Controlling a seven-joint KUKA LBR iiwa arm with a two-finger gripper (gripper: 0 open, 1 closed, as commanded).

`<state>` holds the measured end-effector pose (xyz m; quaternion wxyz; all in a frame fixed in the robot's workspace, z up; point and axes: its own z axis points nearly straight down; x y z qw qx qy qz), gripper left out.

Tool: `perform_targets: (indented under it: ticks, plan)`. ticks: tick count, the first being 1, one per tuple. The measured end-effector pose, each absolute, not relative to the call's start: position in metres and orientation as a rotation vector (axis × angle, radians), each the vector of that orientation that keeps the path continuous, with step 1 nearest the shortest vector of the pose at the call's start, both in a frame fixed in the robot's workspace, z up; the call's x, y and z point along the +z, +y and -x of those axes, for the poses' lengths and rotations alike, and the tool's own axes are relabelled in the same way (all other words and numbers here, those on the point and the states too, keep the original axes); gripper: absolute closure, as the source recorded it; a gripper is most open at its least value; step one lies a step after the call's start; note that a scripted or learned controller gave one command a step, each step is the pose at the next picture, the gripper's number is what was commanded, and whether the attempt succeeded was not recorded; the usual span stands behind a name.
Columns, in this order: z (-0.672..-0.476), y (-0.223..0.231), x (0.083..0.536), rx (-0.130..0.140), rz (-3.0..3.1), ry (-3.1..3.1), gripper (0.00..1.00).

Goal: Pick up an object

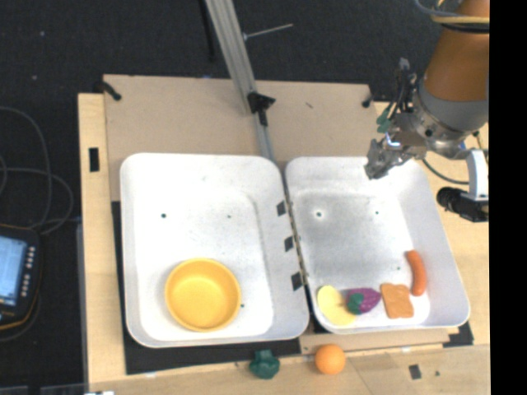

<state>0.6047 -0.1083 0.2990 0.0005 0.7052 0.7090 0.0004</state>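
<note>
The small things crowd the near edge of the right white plastic bin (362, 220): a long orange sausage-shaped piece (417, 271), a flat orange square block (398, 300), a purple and green lump (360, 300) and a pale yellow disc (330, 304). They lie close together and near the wall, so I judge the jaws may strike the rim or push two things at once. The gripper (380, 164) hangs above the far rim of this bin, well apart from them, the arm leaning in from the right. Whether the jaws stand open, I cannot tell.

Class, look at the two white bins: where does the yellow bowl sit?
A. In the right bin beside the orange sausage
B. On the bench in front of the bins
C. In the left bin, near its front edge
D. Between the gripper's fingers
C: the yellow bowl rests in the left bin, near its front edge.
</note>
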Motion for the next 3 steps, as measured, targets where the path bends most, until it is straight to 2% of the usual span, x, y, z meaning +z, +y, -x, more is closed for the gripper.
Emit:
perform_targets:
  ticks: [1, 3]
  plan:
    - [-0.594, -0.065, 0.296, 0.002, -2.214, 2.228, 1.00]
    - [-0.553, 0.021, 0.260, 0.001, -2.218, 2.225, 1.00]
